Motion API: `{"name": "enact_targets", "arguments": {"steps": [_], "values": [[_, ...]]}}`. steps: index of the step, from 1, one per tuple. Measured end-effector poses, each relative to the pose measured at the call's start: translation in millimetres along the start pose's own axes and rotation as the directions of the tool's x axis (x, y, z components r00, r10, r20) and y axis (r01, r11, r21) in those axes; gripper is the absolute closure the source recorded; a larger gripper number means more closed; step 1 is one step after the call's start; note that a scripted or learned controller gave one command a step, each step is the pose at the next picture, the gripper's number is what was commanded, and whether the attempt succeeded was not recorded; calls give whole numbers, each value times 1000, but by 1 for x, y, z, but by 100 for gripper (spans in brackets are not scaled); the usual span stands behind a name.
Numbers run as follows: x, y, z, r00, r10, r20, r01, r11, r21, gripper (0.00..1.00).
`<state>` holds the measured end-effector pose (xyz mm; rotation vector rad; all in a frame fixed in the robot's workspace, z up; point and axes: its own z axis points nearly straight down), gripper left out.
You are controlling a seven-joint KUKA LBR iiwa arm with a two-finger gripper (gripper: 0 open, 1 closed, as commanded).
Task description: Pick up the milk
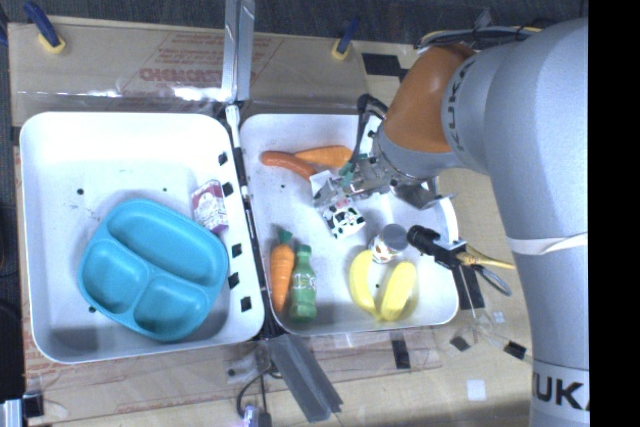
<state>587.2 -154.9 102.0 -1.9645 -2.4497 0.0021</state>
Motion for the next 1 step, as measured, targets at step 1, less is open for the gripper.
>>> {"name": "enact_targets", "arguments": {"steps": [1], "values": [[52, 52, -145, 994, 107, 0, -107, 994, -1, 100]]}}
